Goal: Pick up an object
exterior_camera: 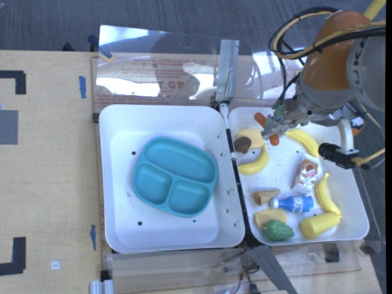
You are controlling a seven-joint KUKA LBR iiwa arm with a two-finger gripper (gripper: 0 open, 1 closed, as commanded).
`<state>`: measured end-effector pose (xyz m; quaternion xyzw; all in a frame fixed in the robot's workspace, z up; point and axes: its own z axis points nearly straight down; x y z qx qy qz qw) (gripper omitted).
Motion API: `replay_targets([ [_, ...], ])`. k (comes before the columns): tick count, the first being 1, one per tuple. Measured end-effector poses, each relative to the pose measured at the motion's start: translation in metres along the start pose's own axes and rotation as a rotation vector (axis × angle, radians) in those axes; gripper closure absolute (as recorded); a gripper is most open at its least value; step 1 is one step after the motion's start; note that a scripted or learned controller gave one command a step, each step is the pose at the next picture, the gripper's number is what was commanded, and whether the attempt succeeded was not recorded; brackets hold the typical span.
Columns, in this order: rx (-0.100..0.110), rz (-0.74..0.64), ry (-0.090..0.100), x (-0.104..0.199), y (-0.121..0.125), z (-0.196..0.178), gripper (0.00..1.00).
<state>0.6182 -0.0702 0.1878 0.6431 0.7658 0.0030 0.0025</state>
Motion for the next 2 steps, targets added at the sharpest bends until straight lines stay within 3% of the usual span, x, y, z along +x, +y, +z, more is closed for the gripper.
replay_targets([
  [2,0.002,-0.034,-0.003,-0.003,0.017,-0.006,1.0],
])
